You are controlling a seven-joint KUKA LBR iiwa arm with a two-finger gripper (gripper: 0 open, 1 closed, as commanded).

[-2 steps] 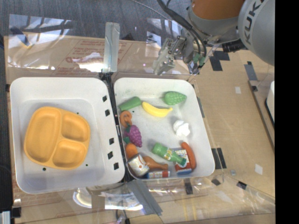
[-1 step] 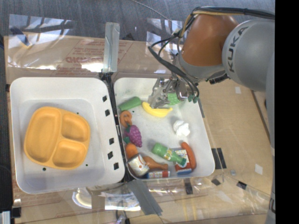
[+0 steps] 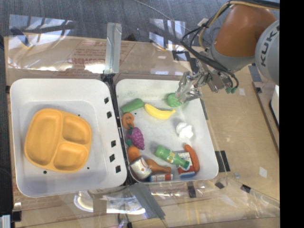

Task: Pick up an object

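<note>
My gripper (image 3: 184, 95) hangs over the far right corner of the right bin (image 3: 209, 146). A small round green object (image 3: 173, 99) sits right at its tip, touching or nearly touching it. Just left of that lies a yellow banana (image 3: 159, 111), then a green vegetable (image 3: 133, 105). A white crumpled piece (image 3: 185, 129) lies below the gripper. Purple grapes (image 3: 137, 137) and a carrot (image 3: 127, 120) rest along the bin's left wall.
At the right bin's near edge crowd a green bottle (image 3: 171, 156), a red sausage (image 3: 191, 156), a can (image 3: 140, 167) and a brown bottle (image 3: 159, 167). The left bin (image 3: 28, 94) holds a yellow divided plate (image 3: 58, 139). Cables (image 3: 199, 37) trail from the wrist.
</note>
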